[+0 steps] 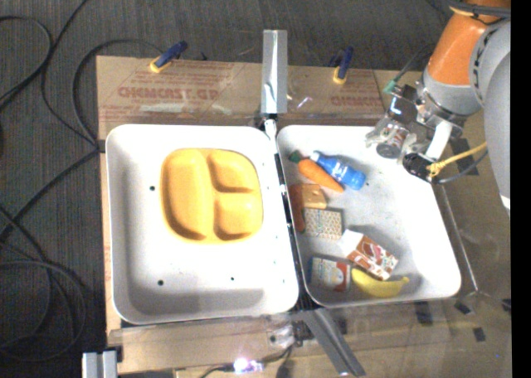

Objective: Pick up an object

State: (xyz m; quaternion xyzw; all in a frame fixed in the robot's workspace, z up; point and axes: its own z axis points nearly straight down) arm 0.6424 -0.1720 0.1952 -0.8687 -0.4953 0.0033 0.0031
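The right bin (431,227) holds several small items. An orange carrot (319,173) lies beside a blue bottle (342,171) near the bin's far left. Below them sit a brown block (309,196) and a checked packet (323,223). A red and white carton (371,256), a yellow banana (379,285) and a small blue and red box (328,272) lie near the front edge. My gripper (397,138) hangs over the bin's far right corner, apart from all of these items, with nothing seen in it.
The left bin (133,285) carries a yellow divided tray (212,194). A metal post (275,70) stands behind the seam between the bins. Two clamps (168,55) (341,65) grip the cardboard backing. Cables lie on the floor to the left.
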